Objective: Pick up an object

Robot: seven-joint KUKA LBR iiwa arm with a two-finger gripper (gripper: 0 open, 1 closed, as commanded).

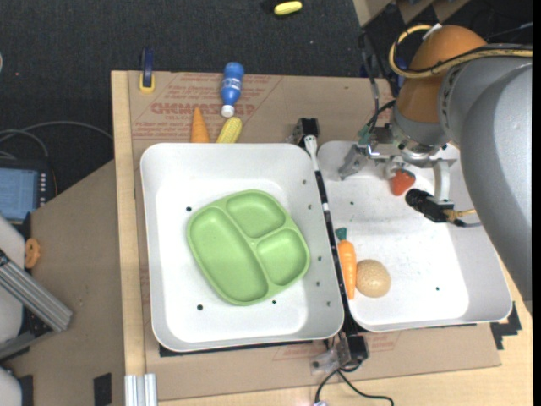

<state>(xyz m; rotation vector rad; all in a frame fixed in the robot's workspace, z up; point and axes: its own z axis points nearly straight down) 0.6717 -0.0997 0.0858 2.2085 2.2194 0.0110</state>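
1. Hovering over the far end of the right bin (473,307) — claw (404,166) hanging low beside a small red object (402,182); jaw opening impossible to tell, nothing visibly held.
2. Lying against the right bin's left wall — a carrot (347,266), touching a tan ball (373,278).
3. Sitting in the left bin (169,294) — a green divided plate (246,245).
4. Resting on the table (127,227) behind the bins — a blue-capped bottle (231,87).

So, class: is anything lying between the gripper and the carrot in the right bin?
Nothing visible does. The gripper sits over the far end of the right bin, near a small red object. Bare bin floor separates it from the carrot, which lies beside a tan ball.
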